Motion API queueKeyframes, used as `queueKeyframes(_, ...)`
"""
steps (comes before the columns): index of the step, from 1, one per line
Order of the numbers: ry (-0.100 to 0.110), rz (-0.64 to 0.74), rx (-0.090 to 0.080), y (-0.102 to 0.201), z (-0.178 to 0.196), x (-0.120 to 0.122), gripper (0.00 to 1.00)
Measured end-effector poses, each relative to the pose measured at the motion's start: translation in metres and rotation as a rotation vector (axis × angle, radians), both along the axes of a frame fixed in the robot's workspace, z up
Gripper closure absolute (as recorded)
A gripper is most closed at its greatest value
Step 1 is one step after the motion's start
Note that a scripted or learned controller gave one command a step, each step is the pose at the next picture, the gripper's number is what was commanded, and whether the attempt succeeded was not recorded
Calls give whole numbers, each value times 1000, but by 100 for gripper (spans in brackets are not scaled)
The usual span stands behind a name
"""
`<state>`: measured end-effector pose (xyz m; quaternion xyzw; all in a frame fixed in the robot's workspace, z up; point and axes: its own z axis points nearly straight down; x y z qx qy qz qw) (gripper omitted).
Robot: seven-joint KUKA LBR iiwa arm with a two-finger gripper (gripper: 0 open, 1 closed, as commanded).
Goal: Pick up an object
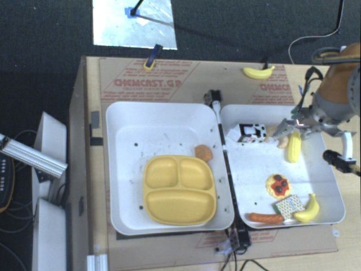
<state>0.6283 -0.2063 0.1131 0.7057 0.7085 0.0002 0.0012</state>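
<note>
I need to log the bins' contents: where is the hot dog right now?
The hot dog lies in the right bin, along its near edge, just left of the patterned square and a banana, below the little pizza.

Right at the gripper (293,127), a yellow banana (293,147) is seen just below it, and a black-and-white patterned block (252,132) is spotted to its left. Further below the gripper, a red and yellow round piece (278,186) is picked out, then a green-and-white checked packet (289,206), a second yellow banana (308,209) and an orange-red sausage (266,218). Far left of the gripper, a yellow divided tray (179,189) and a tan-orange lump (203,152) are shown in the white bin (130,145).
</note>
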Motion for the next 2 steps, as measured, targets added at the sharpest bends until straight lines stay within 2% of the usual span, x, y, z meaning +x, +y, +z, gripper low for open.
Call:
queueKeyframes(1,1,-2,1,0,-13,-23,0)
queueKeyframes(2,-3,2,-1,0,-2,-21,100)
